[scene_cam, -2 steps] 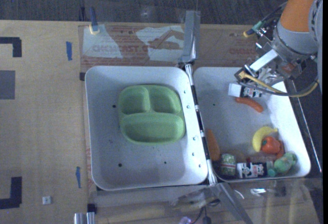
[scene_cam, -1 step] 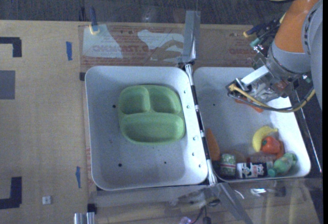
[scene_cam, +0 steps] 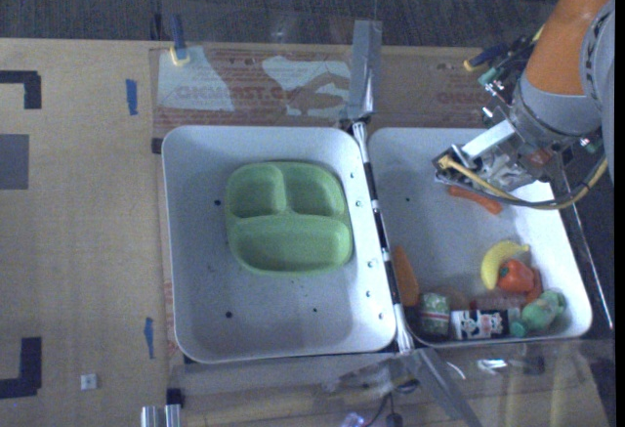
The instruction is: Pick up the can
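The can (scene_cam: 436,312), small with a dark green and red label, rests against the front wall of the right bin (scene_cam: 430,230), beside a white carton (scene_cam: 479,323). My gripper (scene_cam: 496,173) hangs over the far right part of that bin, well behind the can and apart from it. A thin orange stick (scene_cam: 476,199) lies just below the gripper. The wrist and its cables hide the fingertips.
A yellow banana (scene_cam: 500,259), a red-orange pepper (scene_cam: 519,276) and a green toy (scene_cam: 545,310) crowd the right bin's front right corner. An orange carrot (scene_cam: 403,276) lies along its left wall. The left bin (scene_cam: 195,308) holds a green divided plate (scene_cam: 289,217).
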### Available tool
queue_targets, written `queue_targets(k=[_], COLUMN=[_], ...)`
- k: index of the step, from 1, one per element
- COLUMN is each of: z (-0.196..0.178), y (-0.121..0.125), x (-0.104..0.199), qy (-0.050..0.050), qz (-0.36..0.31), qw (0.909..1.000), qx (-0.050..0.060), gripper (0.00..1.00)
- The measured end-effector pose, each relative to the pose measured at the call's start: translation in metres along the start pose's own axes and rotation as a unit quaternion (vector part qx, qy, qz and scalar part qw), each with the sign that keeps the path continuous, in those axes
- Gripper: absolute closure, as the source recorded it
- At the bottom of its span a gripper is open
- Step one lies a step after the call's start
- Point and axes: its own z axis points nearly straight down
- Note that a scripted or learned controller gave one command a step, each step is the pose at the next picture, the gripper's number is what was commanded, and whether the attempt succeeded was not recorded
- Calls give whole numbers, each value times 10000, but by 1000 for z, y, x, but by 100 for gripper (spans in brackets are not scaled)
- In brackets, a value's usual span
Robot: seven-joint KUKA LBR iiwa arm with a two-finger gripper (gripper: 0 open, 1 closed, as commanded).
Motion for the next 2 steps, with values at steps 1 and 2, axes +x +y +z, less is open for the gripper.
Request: queue_targets(k=[1, 2], z=[-9, 27], y=[-1, -54], x=[1, -45], qy=[-10, 5], qz=[-22, 1826], qw=[10000, 9832], qx=[4, 8], gripper=[100, 100])
